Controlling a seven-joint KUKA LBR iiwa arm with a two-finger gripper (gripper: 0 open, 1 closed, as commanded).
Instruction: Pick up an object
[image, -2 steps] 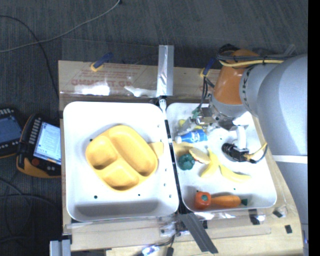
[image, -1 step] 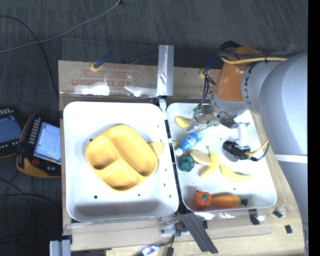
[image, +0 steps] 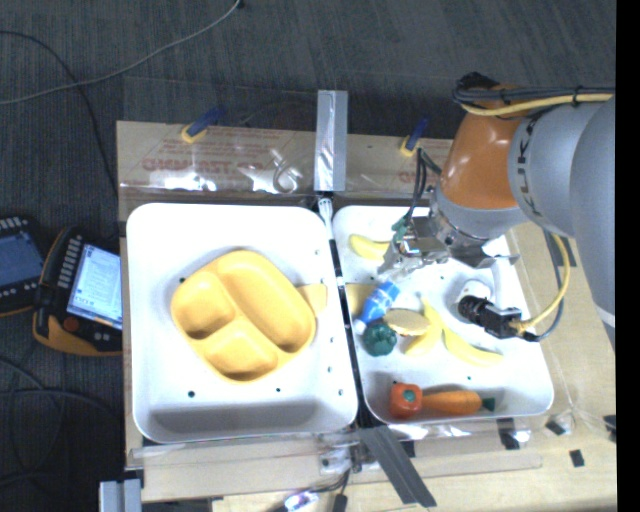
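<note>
The right bin (image: 535, 385) holds several small items. A blue bottle (image: 379, 299) lies near its left wall, with a dark green piece (image: 379, 339) just below it. A tan round piece (image: 406, 322) sits beside yellow banana-like pieces (image: 466, 347). Another yellow piece (image: 366, 246) lies at the bin's back left. An orange carrot (image: 437, 401) rests along the front wall. My gripper (image: 406, 250) hangs over the back left of this bin, just above and right of the blue bottle. I see nothing held in it.
The left bin (image: 150, 300) holds a yellow divided plate (image: 243, 313). A metal divider (image: 331, 140) stands behind the bins. A black fitting with cable (image: 487, 310) hangs from the arm over the right bin. A handheld pendant (image: 82, 293) lies left of the bench.
</note>
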